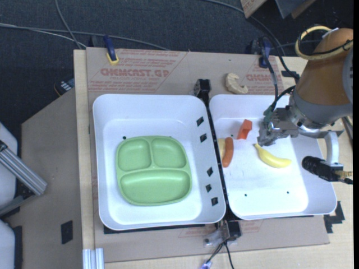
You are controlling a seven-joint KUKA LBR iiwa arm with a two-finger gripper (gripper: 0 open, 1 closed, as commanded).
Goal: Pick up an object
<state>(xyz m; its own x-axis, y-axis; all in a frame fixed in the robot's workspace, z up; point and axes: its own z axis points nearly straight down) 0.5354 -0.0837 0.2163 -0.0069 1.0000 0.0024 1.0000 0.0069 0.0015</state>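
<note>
The arm (pixel 322 80) enters from 3 o'clock and bends down over the right bin (pixel 291 203), its orange band at the upper right of the view. The gripper (pixel 269 134) hangs low in that bin's 12 o'clock part, pointing down toward the floor. Whether it is apart or together cannot be told; its tip is too small and dark to read. Nothing is seen clamped in it.

Count, right bin: three things. One banana (pixel 273 158) lies on the floor just at 5 o'clock of the gripper, close beside it; contact cannot be judged. One red block (pixel 244 129) lies at 9 o'clock of the gripper, a little apart. One orange-and-yellow piece (pixel 226 151) lies against the bin's 9 o'clock wall, at 7 o'clock of the block.

Count, left bin (pixel 106 167): one thing, a green tray (pixel 152 170) with three compartments, flat in the middle of the bin, toward 6 o'clock.

Count, bench (pixel 140 66): two white bins side by side, touching along a dark divider. One pale curved piece (pixel 236 83) lies outside the bins, at 12 o'clock of the right bin.
</note>
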